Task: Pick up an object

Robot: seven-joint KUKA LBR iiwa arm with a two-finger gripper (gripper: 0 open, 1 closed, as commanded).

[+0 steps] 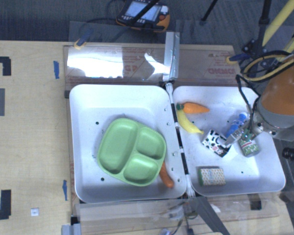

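Camera view, looking down at a slant on a wooden tabletop (pixel 29 146) with two white bins.

Left bin (pixel 88 106): green divided plate (pixel 131 152), tilted, three compartments. An orange carrot-shaped piece (pixel 166 176) lies against the plate's lower right edge.

Right bin (pixel 269 175): orange carrot (pixel 195 108) at the upper left, yellow banana (pixel 188 124) just below it. Black-and-white patterned block (pixel 216 143) near the centre. Small green box (pixel 211 176) near the front wall.

Arm enters from the right; gripper (pixel 245 133) low over the right side of the right bin, beside the patterned block.
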